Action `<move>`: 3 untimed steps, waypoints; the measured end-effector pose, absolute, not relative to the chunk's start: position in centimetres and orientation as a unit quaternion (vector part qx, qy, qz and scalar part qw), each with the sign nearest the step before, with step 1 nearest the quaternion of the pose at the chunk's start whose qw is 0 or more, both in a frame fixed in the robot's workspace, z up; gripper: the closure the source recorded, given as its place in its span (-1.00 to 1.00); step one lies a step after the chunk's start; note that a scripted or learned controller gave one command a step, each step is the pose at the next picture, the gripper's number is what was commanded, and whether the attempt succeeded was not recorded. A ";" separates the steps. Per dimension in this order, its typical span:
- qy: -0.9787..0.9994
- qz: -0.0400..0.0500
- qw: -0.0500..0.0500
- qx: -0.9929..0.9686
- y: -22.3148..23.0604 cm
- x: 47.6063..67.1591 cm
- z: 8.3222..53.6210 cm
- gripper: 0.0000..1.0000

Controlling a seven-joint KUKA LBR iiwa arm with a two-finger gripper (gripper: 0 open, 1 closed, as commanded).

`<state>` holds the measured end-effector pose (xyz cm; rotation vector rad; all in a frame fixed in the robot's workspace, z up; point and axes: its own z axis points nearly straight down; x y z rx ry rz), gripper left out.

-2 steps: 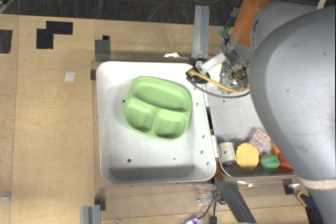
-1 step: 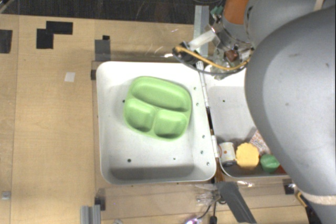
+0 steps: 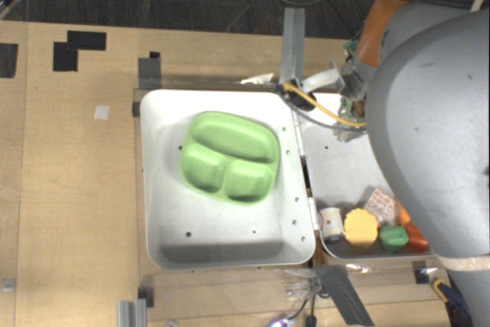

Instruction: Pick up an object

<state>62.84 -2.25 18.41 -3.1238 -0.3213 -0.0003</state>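
My gripper (image 3: 347, 102) hangs over the far part of the right bin (image 3: 337, 172), close to the wall between the two bins; the bulky grey arm (image 3: 436, 126) hides most of it. Several small objects lie in the near corner of the right bin: a white cylinder (image 3: 331, 222), a yellow block (image 3: 360, 227), a green piece (image 3: 393, 238), an orange-red piece (image 3: 416, 239) and a patterned packet (image 3: 380, 203). The gripper is well away from this cluster, nearer the far wall.
The left bin (image 3: 164, 188) holds a green divided tray (image 3: 229, 156) near its middle. A yellow cable (image 3: 321, 108) runs from the bins' divider to the wrist. A grey post (image 3: 292, 42) stands behind the bins. Wooden bench lies to the left.
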 end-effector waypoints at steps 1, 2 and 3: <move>-0.115 -0.002 0.001 -0.993 9.6 64.4 18.6 1.00; -0.116 -0.003 0.003 -0.993 9.6 64.5 19.7 1.00; -0.109 -0.002 0.001 -0.994 15.2 64.6 20.6 1.00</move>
